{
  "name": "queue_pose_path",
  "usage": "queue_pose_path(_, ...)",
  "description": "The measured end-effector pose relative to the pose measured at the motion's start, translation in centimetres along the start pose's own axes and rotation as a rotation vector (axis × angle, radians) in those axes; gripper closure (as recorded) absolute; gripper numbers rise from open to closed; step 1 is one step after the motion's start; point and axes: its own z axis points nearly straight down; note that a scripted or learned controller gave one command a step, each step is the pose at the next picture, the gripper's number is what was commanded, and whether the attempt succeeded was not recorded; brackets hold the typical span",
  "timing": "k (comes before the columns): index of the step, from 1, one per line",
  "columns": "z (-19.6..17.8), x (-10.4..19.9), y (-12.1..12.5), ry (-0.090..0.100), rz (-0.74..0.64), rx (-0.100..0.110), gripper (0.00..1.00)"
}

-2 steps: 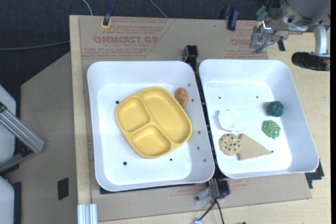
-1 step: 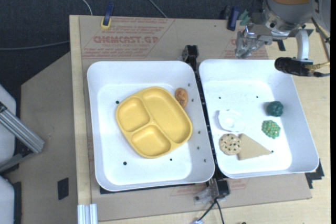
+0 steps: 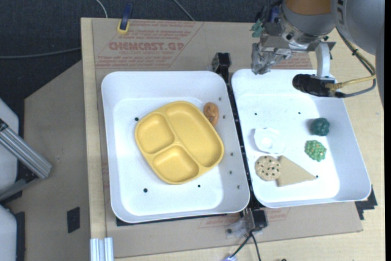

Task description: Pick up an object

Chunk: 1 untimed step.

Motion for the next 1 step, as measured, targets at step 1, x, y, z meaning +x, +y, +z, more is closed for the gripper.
queue_pose_path(1, -0.19, 5.29, -0.81, 0.001, -0.002, -0.001, 1.00)
